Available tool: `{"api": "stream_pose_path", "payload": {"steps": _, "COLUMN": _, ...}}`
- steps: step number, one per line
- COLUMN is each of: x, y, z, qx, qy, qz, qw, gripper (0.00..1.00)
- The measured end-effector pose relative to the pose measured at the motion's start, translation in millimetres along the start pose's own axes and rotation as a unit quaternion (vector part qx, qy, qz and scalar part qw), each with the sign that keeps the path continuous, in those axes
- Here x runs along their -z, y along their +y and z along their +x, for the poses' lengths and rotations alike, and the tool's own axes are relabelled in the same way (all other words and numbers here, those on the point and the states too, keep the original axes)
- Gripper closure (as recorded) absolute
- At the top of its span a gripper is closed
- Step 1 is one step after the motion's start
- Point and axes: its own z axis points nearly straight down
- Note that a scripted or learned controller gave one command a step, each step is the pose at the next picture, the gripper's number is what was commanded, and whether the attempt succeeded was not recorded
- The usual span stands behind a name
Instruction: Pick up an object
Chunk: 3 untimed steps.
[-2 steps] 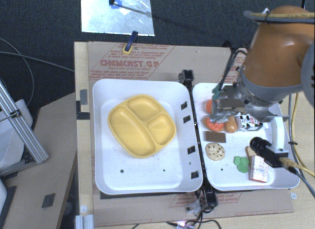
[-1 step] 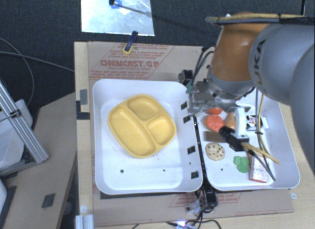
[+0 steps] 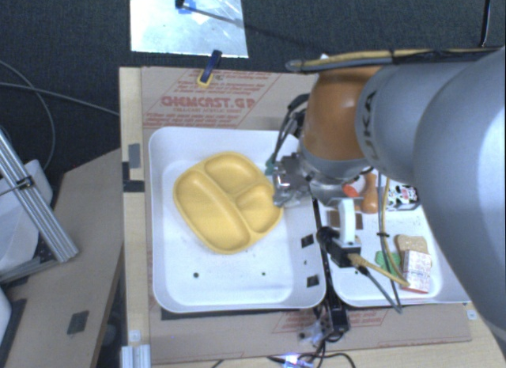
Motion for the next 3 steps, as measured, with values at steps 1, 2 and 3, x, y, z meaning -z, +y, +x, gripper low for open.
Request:
{"api": "stream_pose_path", "payload": {"steps": 1, "x": 166.6, "y": -37.4, "z": 27.3, "qx": 0.001, "qy": 0.003, "qz": -0.010, "qw": 0.9999, "gripper": 1.00}}
{"api": "stream_pose_path", "payload": {"steps": 2, "x": 157.0, "y": -37.4, "z": 25.0, "qx": -0.001, "qy": 0.000, "qz": -0.003, "qw": 1.0000, "gripper": 0.00}}
{"api": "stream_pose_path", "payload": {"steps": 3, "x": 167.9, "y": -36.6, "z": 25.3, "qx": 0.002, "qy": 0.000, "qz": -0.005, "qw": 1.0000, "gripper": 1.00}}
